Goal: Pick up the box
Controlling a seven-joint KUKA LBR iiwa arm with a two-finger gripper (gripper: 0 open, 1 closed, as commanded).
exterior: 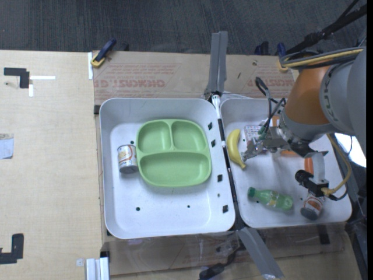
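A: Nearest us, low in the right bin (344, 212): a green bottle (271, 199) lying flat, and a small can (312, 206) at lower right.

B: And the box (252, 133)?

A: Farther up that bin, beside the banana (234, 149). It looks like a white box partly under the tool (255, 149), though the view is too cluttered to be sure. It lies just up-frame of the tool tip.

B: Fingers?

A: Cannot tell whether they are open or closed.

B: The left bin (113, 174)?

A: A green divided plate (173, 153) with a tin (126, 158) at its left. The counter (46, 156) stretches off to the left.
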